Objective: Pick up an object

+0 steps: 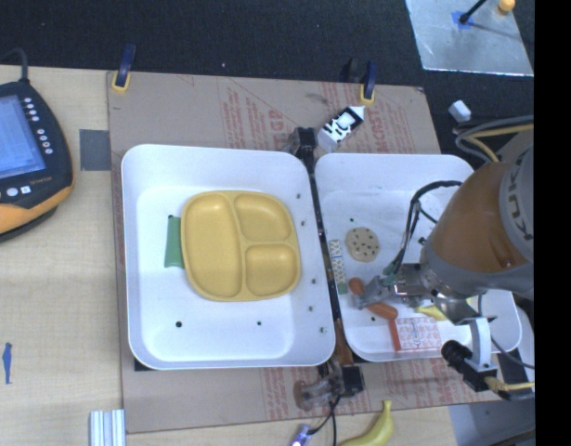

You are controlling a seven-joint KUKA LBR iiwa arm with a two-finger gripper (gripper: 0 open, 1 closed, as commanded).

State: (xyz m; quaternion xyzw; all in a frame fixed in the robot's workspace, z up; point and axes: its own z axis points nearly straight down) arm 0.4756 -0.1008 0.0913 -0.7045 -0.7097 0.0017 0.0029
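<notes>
right bin (387, 170) | end effector (376, 291) grip unclear | orange sausage (385, 311) just below

Wooden surface (53, 295) carries a brown cardboard sheet (257, 110), clamped along its far edge. Two white bins (141, 249) sit side by side on the sheet. A handheld control pendant (20, 161) rests at left; a banana (373, 427) lies at the near edge.
</notes>
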